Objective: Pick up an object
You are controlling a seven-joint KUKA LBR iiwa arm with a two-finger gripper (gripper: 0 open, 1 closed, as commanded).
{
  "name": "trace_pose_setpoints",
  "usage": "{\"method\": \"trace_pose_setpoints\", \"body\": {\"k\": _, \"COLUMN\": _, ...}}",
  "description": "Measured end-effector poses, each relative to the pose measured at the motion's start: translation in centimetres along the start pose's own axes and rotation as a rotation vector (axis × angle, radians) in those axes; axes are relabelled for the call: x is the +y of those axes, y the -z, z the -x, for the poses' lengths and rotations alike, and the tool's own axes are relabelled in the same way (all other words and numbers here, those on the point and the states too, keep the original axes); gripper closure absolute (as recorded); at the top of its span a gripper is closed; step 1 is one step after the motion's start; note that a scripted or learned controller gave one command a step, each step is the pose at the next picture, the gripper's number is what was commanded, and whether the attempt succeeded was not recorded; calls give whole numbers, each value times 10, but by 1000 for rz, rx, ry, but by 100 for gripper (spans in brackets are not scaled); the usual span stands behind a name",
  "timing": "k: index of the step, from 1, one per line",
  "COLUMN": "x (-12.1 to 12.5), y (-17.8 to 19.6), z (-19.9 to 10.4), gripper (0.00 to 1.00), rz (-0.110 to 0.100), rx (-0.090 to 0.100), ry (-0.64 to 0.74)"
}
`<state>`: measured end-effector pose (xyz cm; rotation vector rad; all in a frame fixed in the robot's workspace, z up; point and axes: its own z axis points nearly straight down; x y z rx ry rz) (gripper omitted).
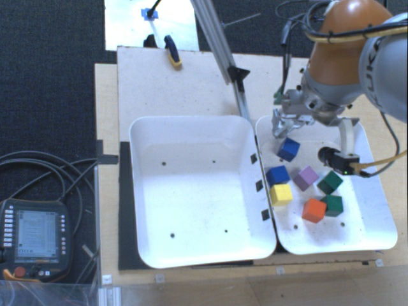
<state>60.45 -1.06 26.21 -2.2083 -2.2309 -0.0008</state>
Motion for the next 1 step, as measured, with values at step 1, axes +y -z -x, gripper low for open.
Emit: {"method": "trace_pose_setpoints", "body": {"k": 1, "x": -1, "y": -9, "z": -51, "gripper": 100, "rz": 2, "rx": 0, "ry": 1}}
